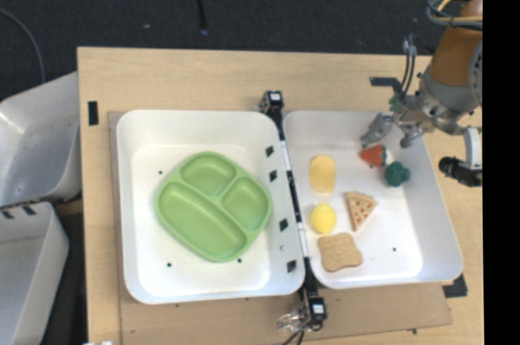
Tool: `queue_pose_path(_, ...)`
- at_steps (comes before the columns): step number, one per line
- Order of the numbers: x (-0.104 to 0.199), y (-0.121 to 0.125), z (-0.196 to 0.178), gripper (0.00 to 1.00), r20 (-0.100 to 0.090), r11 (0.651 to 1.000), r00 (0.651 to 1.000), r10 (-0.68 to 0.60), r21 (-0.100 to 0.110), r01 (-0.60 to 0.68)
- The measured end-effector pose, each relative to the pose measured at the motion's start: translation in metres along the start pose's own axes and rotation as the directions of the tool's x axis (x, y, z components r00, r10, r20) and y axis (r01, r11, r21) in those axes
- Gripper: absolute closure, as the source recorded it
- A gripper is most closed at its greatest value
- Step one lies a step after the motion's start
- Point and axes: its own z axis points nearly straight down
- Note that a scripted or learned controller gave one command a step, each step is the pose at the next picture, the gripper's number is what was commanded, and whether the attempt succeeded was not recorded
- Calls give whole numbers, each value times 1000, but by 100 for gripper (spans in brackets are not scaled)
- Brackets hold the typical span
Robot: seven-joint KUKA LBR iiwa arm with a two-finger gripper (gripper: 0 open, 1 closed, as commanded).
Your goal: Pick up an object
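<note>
Seen from above at a slant, the grey arm (452,63) with its orange band reaches in from the right over the right bin (422,250) on the wooden worktop (179,75). Its gripper (393,132) hangs at the bin's far right part, the two fingers (377,127) spread fairly wide and pointing down, with nothing seen between them. Just below the fingers lies a small red piece (372,156), wedge-like in outline, so close to one fingertip that contact cannot be judged. A little to the right of it and below the fingers sits a small dark green lump (396,174). Further below and to the left of the fingers lie a pale yellow oblong piece (322,173), a round yellow piece (323,217), a toy pizza slice (360,209) with red dots, and a tan toy bread slice (339,252). Well to the left of the fingers, the left bin (134,270) holds a green divided plate (213,205) with three compartments, lying flat.
</note>
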Motion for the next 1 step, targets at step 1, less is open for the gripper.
queue_pose_path(1,-1,1,-14,100,3,1000,1000,-1,-6,1)
